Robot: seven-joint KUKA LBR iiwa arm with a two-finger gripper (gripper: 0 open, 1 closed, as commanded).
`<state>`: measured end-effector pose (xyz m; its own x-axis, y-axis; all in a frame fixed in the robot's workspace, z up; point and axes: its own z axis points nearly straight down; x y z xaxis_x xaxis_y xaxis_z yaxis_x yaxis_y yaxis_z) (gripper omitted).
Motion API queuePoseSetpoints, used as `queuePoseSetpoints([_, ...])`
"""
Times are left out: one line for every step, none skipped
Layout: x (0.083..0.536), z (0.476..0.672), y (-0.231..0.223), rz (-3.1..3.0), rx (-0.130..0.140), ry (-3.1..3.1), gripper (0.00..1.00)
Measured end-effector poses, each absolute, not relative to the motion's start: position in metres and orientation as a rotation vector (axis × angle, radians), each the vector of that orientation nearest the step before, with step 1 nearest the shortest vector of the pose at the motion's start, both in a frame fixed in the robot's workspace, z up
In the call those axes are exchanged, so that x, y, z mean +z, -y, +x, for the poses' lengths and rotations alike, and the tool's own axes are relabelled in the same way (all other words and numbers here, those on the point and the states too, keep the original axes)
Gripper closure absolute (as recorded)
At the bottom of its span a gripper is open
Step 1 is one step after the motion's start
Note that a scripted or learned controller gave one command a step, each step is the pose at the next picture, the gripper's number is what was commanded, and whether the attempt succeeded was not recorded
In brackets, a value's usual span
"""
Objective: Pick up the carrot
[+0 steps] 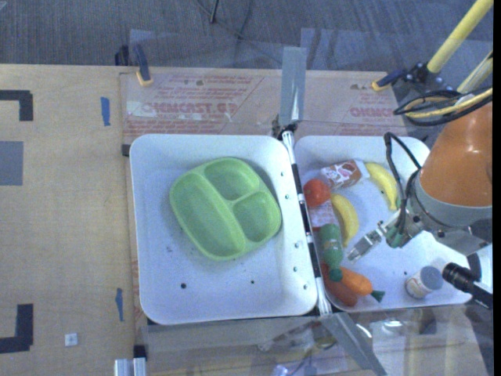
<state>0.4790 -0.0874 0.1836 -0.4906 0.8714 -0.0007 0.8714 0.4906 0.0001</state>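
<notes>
Gripper (368,244) hangs over the right bin (407,269) with nothing visibly held and its opening too unclear to judge, while the carrot (355,281) lies near it at about seven o'clock, long axis running ten-to-four, by the bin's near-left corner.

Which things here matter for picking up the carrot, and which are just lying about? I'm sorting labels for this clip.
For the job:
carrot, near the front of the right bin
gripper, above and behind the carrot

Just lying about:
two bananas
tomato
green bottle
wrapped packet
small jar
green plate in the left bin
</notes>
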Motion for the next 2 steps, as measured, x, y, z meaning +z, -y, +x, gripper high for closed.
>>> queuePoseSetpoints([0.264,0.512,0.071,1.692,-0.002,-2.648,0.0])
queuePoseSetpoints([0.178,0.478,0.116,1.591,-0.001,-2.712,0.0])
